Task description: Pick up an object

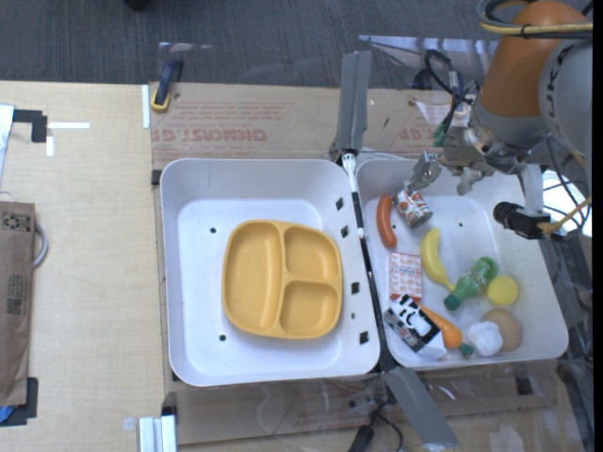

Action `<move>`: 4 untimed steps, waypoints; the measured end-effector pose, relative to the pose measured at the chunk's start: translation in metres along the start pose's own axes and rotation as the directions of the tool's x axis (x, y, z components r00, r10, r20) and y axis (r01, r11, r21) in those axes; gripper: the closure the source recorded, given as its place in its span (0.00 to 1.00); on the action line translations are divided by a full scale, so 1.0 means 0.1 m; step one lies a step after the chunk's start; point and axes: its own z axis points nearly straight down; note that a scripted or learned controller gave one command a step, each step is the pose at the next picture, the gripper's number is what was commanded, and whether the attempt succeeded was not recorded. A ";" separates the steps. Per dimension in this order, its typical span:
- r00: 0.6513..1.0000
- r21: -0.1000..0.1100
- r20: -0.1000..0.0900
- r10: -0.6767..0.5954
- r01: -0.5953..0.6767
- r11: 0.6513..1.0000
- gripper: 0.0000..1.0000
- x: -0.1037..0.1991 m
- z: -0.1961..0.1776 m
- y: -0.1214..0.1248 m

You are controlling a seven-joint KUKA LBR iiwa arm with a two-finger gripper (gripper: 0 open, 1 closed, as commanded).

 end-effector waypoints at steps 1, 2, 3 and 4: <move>0.985 -0.009 0.001 -0.174 0.174 0.985 0.00 -0.18 0.92 -0.96; 0.971 -0.016 0.005 -0.237 0.237 0.971 0.00 -0.14 0.92 -0.45; 0.972 -0.014 0.001 -0.234 0.234 0.972 1.00 -0.14 0.85 -0.44; 0.981 -0.004 -0.012 -0.192 0.192 0.981 1.00 -1.15 0.98 -0.89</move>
